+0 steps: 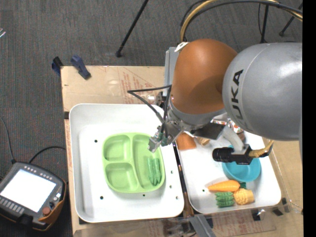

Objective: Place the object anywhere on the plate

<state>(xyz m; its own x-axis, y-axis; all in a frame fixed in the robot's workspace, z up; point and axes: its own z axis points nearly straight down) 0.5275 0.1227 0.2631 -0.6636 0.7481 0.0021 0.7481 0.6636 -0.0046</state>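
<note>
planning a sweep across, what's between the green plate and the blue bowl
In the camera view, the inner walls of the two white bins lie between the green plate and the blue bowl, with bare white floor either side; the arm's black part overhangs the bowl.

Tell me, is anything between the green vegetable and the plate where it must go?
Nothing visible stands between them. The green vegetable already lies in the long right compartment of the green plate, and the gripper is just above its upper end.

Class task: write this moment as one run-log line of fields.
arm: over left bin | pincer: above green plate | green vegetable: in plate's long right compartment | right bin: carrot, corn, blue bowl
</note>
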